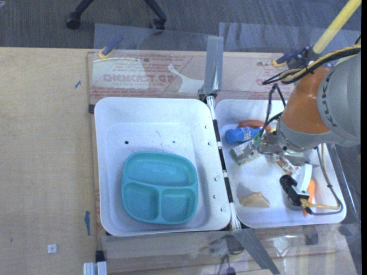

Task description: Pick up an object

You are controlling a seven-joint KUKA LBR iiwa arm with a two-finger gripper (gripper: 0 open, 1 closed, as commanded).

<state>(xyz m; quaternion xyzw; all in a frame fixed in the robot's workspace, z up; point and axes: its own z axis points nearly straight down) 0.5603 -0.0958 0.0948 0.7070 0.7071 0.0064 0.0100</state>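
The gripper [259,148] sits low in the right bin [269,211], under the arm [321,105]; whether it is released or clenched cannot be determined. A grey-green object [242,153] lies just beside it on its left. A blue object [239,134] and an orange item [251,123] lie near the bin's far wall. A tan piece [253,199] rests nearer the front. The left bin [114,119] holds a teal divided plate [159,187].

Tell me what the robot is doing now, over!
Tool low in the right bin, fingers hidden. Nothing seen held. Blue object and tan piece lie close by. Teal tray in the left bin.
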